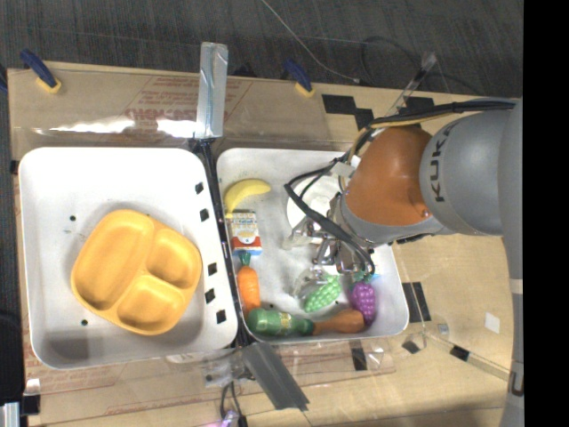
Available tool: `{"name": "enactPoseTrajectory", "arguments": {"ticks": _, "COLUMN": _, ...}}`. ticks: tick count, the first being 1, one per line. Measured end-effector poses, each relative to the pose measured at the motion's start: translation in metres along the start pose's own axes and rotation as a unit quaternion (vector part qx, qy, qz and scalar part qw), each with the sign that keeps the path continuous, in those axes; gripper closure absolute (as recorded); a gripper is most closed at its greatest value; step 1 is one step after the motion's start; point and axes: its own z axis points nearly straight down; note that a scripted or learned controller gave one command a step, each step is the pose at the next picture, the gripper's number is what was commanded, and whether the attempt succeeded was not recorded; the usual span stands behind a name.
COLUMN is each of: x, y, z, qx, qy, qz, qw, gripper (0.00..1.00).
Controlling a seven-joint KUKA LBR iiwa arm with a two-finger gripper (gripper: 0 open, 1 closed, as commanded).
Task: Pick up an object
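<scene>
My gripper [325,265] hangs low in the right bin [267,163], under the orange wrist band. It sits just above a green bumpy toy [322,297], whose upper end it partly hides. Purple grapes [363,299] lie right beside that toy. A brown-orange piece [343,323] and a dark green vegetable [278,323] lie along the bin's near wall. Along the left wall I see a carrot [249,286], a small carton [244,231] and a banana [246,190].
The left bin [53,176] holds a yellow divided tray [136,269]. Black cables loop from the wrist over the right bin's back half. A taped ridge [213,229] separates the bins. Blue clamps hold the cardboard at the far edge.
</scene>
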Motion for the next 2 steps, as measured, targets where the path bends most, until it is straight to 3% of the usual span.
{"name": "enactPoseTrajectory", "arguments": {"ticks": 1, "x": -0.002, "y": 0.001, "z": -0.011, "qx": 0.001, "qy": -0.002, "qz": -0.004, "qw": 1.0000, "gripper": 1.00}}
{"name": "enactPoseTrajectory", "arguments": {"ticks": 2, "x": -0.042, "y": 0.013, "z": -0.121, "qx": 0.001, "qy": -0.006, "qz": 0.055, "qw": 0.9985, "gripper": 1.00}}
